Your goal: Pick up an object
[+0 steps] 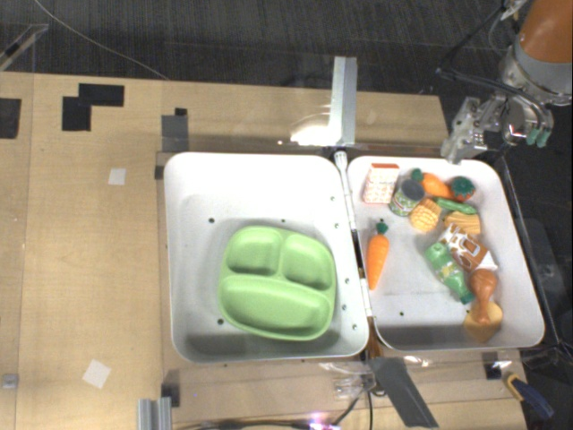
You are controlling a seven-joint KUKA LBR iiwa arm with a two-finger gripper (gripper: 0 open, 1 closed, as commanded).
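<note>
- Although the task names no single item, the pickable toys all lie in the right bin [515,240], crowded toward its far and right sides.
- An orange carrot [378,255] with a green top lies alone along the bin's left wall, tip pointing toward the near edge, apart from the rest.
- At the far left corner rests a small pink-and-white gridded box [380,184]; just beside it stands a dark-lidded can [408,194], touching a yellow corn cob [424,213].
- Behind the corn sit a small orange fruit [435,185] and a dark green round piece [461,186].
- Toward the near right corner lie a green vegetable [448,270], a brown-and-white packet [466,247] and a tan chicken drumstick [483,303], packed closely together.
- The left bin [192,240] holds a light green divided plate [278,280] with three compartments, set near its middle.
- Both bins sit side by side on a pale wooden desk [81,267] marked with black squares; beyond the desk the floor [224,16] is dark grey, crossed by thin cables.
- A grey metal post [344,101] rises behind the seam between the bins.
- The arm [544,34] comes in at the upper right, its orange band showing above the wrist.
- The gripper [474,133] hangs just past the far right corner of the right bin, outside its rim and well apart from the toys; whether the fingers are apart or together, I cannot tell.
</note>
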